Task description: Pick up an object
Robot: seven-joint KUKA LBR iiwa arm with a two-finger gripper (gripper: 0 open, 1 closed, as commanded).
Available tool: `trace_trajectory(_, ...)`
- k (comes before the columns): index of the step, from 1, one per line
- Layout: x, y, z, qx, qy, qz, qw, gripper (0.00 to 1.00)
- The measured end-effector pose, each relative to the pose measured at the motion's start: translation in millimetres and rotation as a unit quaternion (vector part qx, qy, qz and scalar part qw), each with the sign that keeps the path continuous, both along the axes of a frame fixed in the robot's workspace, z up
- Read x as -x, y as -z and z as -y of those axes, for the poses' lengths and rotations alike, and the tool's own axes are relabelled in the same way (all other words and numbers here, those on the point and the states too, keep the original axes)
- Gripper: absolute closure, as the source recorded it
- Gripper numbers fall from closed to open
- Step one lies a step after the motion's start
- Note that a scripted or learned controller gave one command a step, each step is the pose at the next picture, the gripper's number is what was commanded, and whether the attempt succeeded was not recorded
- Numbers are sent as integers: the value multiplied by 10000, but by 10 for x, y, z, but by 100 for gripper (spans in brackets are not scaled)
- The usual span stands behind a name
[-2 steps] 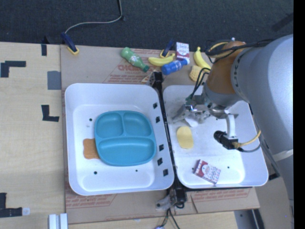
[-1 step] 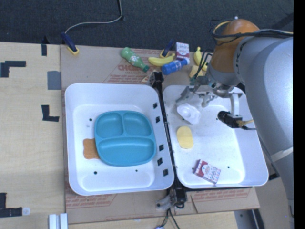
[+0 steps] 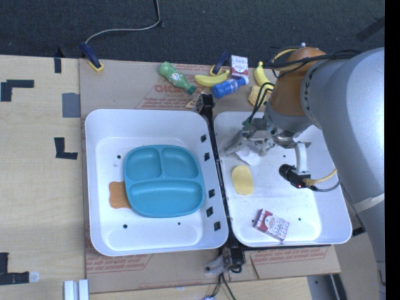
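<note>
In the right bin [image 3: 325, 227], a pale yellow rounded object [image 3: 242, 180] lies near the left wall. A red and white packet [image 3: 271, 224] lies closer to the front. My gripper [image 3: 251, 145] hangs low over the back left part of this bin, just above and behind the yellow object. A small whitish piece [image 3: 248, 157] shows right beneath it; whether it is held is unclear. The grey arm with its orange band [image 3: 290, 95] covers the bin's back right part.
The left bin [image 3: 100, 230] holds a blue divided plate [image 3: 164, 180] with an orange piece [image 3: 116, 195] poking out at its left. Behind the bins lie a green bottle [image 3: 177, 78], a banana [image 3: 211, 79], a blue bottle [image 3: 226, 88] and a small box [image 3: 239, 64].
</note>
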State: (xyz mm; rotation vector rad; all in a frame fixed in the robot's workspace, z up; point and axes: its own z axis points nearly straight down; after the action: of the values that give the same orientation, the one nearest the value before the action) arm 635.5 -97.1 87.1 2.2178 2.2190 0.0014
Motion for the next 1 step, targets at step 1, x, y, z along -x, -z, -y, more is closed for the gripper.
trace_trajectory(1, -16, -115, -5, 1, -9, 22, 10000, 100)
